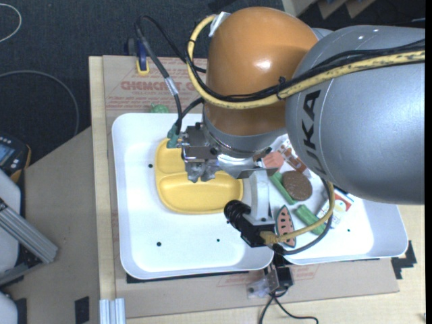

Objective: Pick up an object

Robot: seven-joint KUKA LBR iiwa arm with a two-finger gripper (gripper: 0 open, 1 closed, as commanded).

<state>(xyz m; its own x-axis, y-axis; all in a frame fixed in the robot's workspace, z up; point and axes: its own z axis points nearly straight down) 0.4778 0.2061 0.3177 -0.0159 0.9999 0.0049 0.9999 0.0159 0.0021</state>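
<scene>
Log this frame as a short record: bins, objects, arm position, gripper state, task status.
bins: two shallow white bins, left bin and right bin, side by side
left bin contents: yellow object lying flat
right bin contents: brown round object, green piece, watermelon-slice piece, partly hidden by the arm
arm: arm reaching in from the right, its wrist over the yellow object
gripper: hidden under the wrist, state cannot be told
task status: no object seen lifted

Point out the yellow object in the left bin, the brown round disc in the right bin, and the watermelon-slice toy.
yellow object (192, 193): camera view, on its lower flat part.
brown round disc (296, 185): camera view, on its top face.
watermelon-slice toy (285, 222): camera view, on its red flesh.
</scene>
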